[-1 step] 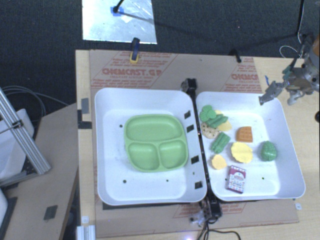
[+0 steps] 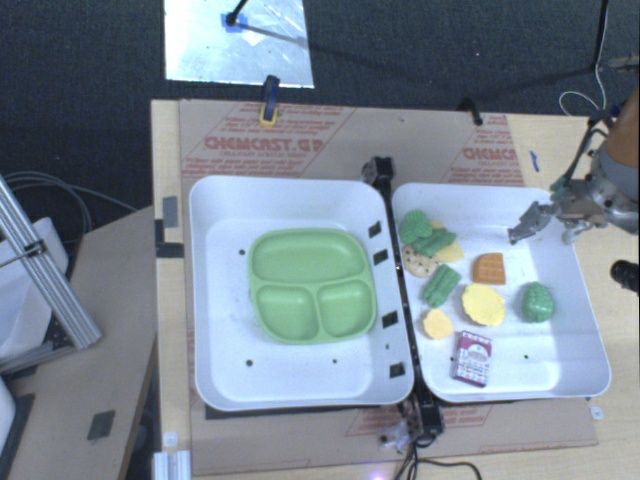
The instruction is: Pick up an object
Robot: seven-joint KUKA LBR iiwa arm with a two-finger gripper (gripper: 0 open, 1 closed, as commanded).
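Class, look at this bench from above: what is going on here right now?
A robot arm reaches in from the right, its gripper over the back of the right bin. That bin holds small toy foods, among them an orange block, a yellow piece and a green round piece. Nothing is picked up yet. The left bin holds a green divided tray.

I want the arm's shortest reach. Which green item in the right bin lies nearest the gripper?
The round green piece by the bin's right side, below the gripper; the other green items cluster at the bin's left.

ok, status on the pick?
Gripper above right bin's far right, nothing between its fingers. Toy foods untouched, orange block nearest. Path clear.
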